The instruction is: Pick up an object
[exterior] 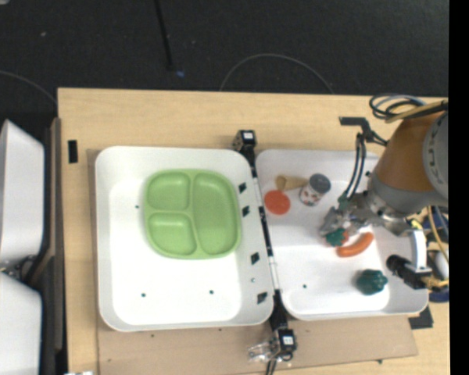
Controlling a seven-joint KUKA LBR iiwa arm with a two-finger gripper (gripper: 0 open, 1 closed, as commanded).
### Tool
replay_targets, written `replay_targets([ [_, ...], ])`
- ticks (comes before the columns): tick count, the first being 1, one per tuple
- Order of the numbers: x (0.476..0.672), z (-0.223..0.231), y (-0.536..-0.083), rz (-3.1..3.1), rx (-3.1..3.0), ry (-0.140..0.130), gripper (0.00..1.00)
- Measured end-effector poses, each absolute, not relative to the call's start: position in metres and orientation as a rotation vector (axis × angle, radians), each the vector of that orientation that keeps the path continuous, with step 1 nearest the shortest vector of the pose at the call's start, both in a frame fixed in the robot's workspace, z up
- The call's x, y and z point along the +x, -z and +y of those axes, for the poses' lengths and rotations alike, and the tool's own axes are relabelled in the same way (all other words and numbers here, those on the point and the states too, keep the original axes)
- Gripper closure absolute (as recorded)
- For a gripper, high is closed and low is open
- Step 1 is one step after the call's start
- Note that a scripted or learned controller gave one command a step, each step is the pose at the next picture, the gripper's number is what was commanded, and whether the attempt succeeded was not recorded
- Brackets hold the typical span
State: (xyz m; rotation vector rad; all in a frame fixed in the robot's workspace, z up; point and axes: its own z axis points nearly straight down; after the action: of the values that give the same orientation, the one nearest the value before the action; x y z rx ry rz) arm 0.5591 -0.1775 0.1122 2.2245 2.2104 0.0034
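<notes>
The jaws are sitting low in the right bin [297, 287], and whether they are spread or pressed together I cannot tell, because the wrist is hiding most of them from above. The gripper [338, 226] is hovering right at the left end of an orange sausage-shaped toy [356, 244], with a small teal piece [336, 237] just beside its tip. Nothing is visibly sitting between the fingers, so I would not call anything held.

Judging by this, the arm is working through the reach-and-close step of the pick, with the orange toy as the likeliest target. The other pieces in the bin are lying apart from it: an orange disc [277, 202] and a tan cone-like piece [289, 182] towards the divider, a small grey-topped can [316, 188] near the back, and a dark green lump [370, 281] near the front right.

The left bin [117, 287] is carrying a green divided plate [193, 213].

The next move is calling for a firm close on the toy, then a straight lift to see whether it is coming up with the fingers.
</notes>
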Motion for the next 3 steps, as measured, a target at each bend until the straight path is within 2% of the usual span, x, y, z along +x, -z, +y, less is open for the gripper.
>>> replay_targets([
  [2, 0.564, -0.177, -0.23, 2.22, 2.212, -0.006, 1.0],
  [3, 0.561, -0.132, -0.224, 2.225, 2.215, -0.001, 1.0],
])
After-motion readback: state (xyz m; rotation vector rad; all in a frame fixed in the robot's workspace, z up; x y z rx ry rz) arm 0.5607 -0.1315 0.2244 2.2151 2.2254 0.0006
